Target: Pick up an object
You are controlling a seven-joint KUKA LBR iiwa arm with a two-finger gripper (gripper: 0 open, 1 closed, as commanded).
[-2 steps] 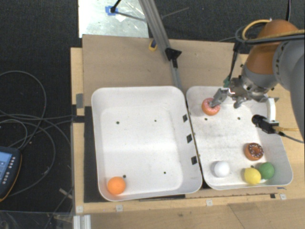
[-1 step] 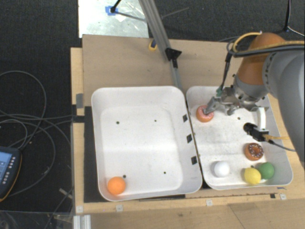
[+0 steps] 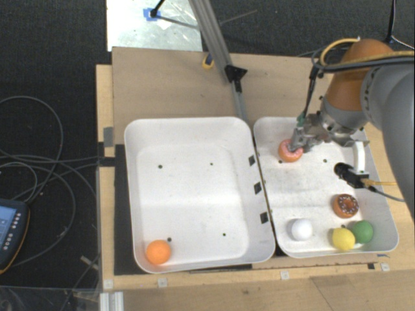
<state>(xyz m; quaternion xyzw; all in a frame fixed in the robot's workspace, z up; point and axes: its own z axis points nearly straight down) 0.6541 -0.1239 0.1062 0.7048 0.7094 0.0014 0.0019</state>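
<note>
A pink ring-shaped toy (image 3: 288, 153) lies at the far left of the right bin (image 3: 311, 193). My gripper (image 3: 299, 140) comes down from the right and sits right on the toy's upper right edge, touching or nearly touching it. The gripper's tip hides part of the ring. Near the front of the same bin lie a brown frosted donut (image 3: 345, 205), a white ball (image 3: 300, 229), a yellow ball (image 3: 343, 238) and a green ball (image 3: 363, 230). An orange ball (image 3: 157, 252) rests in the front left corner of the left bin (image 3: 188, 173).
A grey pole (image 3: 217, 41) slants across the bench behind the bins. The two bins meet at a raised rim (image 3: 259, 186) just left of the pink toy. Cables and a handheld pendant (image 3: 10, 229) lie on the floor at the left.
</note>
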